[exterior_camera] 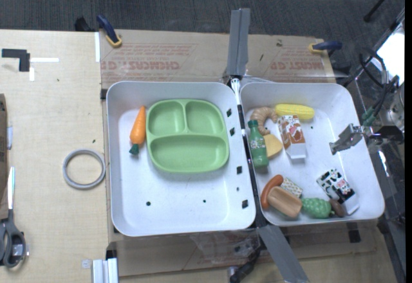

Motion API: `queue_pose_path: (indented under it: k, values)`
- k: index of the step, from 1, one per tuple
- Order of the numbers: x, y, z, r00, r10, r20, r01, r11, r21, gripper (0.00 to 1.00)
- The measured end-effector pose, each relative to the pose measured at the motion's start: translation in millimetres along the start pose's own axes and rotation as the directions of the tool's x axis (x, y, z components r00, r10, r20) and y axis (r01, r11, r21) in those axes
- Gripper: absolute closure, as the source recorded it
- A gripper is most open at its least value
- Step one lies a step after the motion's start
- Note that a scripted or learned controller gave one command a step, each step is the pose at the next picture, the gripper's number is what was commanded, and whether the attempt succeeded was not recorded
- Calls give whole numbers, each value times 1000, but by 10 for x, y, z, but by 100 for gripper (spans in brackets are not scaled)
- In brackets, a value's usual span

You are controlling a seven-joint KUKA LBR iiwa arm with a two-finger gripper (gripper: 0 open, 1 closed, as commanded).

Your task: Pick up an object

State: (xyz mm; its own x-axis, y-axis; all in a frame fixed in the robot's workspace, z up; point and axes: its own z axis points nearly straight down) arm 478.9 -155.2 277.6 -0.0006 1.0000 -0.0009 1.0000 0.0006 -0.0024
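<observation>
White plastic bins sit side by side, 2 of them. The left bin (122,204) holds a green divided plate (188,136) and a carrot (137,128) just beside it. The right bin (335,96) holds a yellow corn cob (294,111), a green bottle (257,145), a hot dog (280,198), a small carton (293,134) and a black-and-white cow carton (336,185). The gripper (346,139) hangs over the right side of this bin, above bare floor, near the cow carton. I cannot tell its state.
</observation>
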Motion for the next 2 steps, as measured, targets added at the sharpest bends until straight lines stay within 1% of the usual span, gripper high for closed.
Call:
queue_pose_path:
  k: [1,2]
  values:
    - [-18,893,417,981,-194,0,194,981,-1,0]
    - [-164,1652,1264,969,-245,0,245,969,-1,0]
